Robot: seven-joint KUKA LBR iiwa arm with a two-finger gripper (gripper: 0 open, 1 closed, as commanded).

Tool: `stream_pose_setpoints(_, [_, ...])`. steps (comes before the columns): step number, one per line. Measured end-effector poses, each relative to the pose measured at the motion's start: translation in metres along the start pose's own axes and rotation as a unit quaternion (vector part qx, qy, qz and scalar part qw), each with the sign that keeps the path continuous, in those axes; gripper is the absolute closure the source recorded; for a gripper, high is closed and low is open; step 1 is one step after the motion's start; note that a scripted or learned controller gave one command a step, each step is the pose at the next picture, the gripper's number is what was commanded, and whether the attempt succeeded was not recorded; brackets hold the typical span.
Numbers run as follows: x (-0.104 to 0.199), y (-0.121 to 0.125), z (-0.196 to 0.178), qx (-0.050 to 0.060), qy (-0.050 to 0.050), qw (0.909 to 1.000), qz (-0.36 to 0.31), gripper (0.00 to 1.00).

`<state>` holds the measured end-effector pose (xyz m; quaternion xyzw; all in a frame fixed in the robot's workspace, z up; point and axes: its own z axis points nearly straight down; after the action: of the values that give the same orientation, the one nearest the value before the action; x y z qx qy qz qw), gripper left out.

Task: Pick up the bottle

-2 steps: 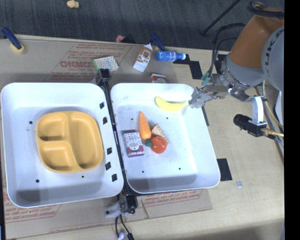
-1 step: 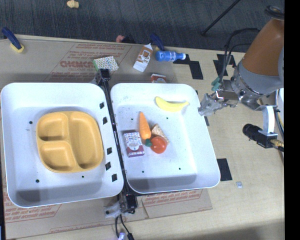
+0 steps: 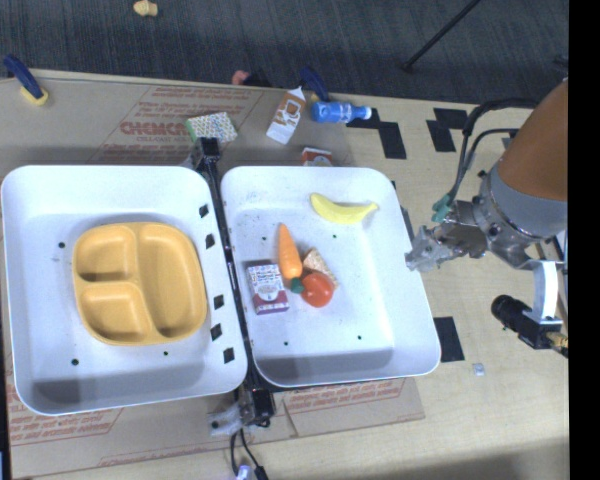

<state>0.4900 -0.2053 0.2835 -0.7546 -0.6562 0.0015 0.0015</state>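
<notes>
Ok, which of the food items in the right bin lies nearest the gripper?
The yellow banana, lying alone at the bin's far right. The carrot, tomato and red carton cluster mid-bin, farther from the gripper.

Blue bottle (image 3: 338,113) — yellow banana (image 3: 342,208), orange carrot (image 3: 289,252), red tomato (image 3: 318,289)

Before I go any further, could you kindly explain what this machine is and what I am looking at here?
This is one camera above a bench, looking down at a slant. The grey robot arm with an orange band reaches in from the right; its pincer sits beside the right bin, just outside its rim, holding nothing. That bin contains a banana, carrot, tomato and small red carton. The left bin holds a yellow divided tray. The blue bottle it should pick up lies on the bench behind the bins.
</notes>
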Motion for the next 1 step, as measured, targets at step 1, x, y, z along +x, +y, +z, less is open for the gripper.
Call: stream_pose_setpoints(1, [0.0053,-0.0147,0.0204,0.000,0.000,0.9997,0.024,1.00])
